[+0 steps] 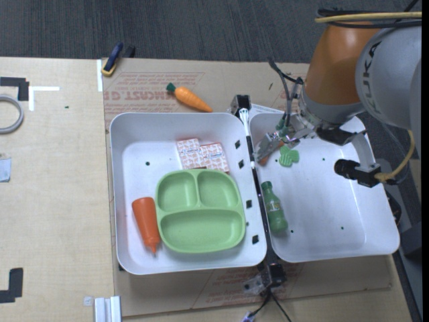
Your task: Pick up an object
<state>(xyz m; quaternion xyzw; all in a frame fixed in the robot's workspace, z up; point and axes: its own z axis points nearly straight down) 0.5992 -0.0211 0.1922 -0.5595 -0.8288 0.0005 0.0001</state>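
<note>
Camera view from above shows the gripper (280, 139) low in the right bin (348, 240), close to that bin's far left corner. Its metal fingers (271, 141) are tangled in cables and glare, so whether they are spread or closed I cannot tell, and nothing can be seen between them.

Just beside the fingers, toward the open floor of the bin, lies a small green piece (289, 157), maybe a leaf-shaped toy. It looks to be resting on the bin floor and not gripped, though the view is too coarse to be sure. A thin reddish sliver shows just under the fingers too, too small to name.

Nearer the camera from the fingers, against the wall between the bins, a green bottle (273, 207) lies on its side.

Across that wall, in the left bin (124, 247), sit a green divided plate (200, 211), an orange bottle (146, 224) just beside it, and a printed card (200, 154) beyond it. Out past the bins, a toy carrot (190, 97) rests on the cardboard.

As for the job, nothing looks lifted yet. The arm seems to be down at the picking point; closing on something and raising it clear are still to come, as far as I can judge.
</note>
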